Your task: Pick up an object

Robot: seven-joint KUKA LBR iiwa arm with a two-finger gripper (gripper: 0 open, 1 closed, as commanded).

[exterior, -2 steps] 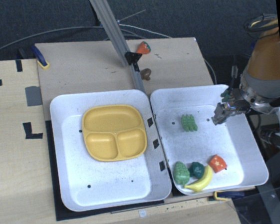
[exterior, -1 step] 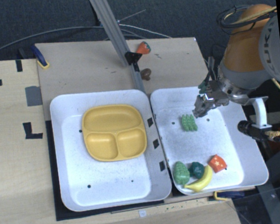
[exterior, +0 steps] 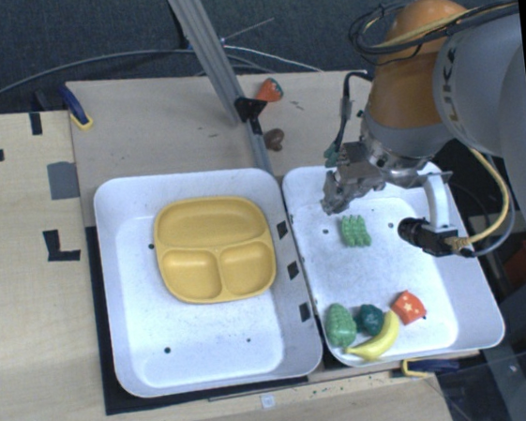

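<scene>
Nearest the camera: a cluster in the near corner of the right bin (exterior: 473,318). Yellow banana (exterior: 380,341) at the near rim, dark green round piece (exterior: 369,318) and a lighter green bumpy piece (exterior: 340,322) touching or nearly touching it, red-orange piece (exterior: 408,306) just to their right.

Likely target: small green ridged object (exterior: 355,231), lying alone on the bin floor toward the far half, well apart from the near cluster.

Pincer (exterior: 340,196) sits just beyond that object, on its far-left side, at the far rim of the right bin. Nothing seen between its tips. Whether it is released or clenched cannot be told from this angle.

Step, by judgement: approach, grasp not yet made. Next move calls for shifting slightly toward the near side to centre over the green ridged object, then descending and closing on it.

Outward: left bin (exterior: 122,296) holds a yellow divided plate (exterior: 215,248), three compartments. Tabletop (exterior: 140,124) beyond carries a small orange item (exterior: 270,89) and a brown one (exterior: 275,139) by a grey post (exterior: 206,41).
</scene>
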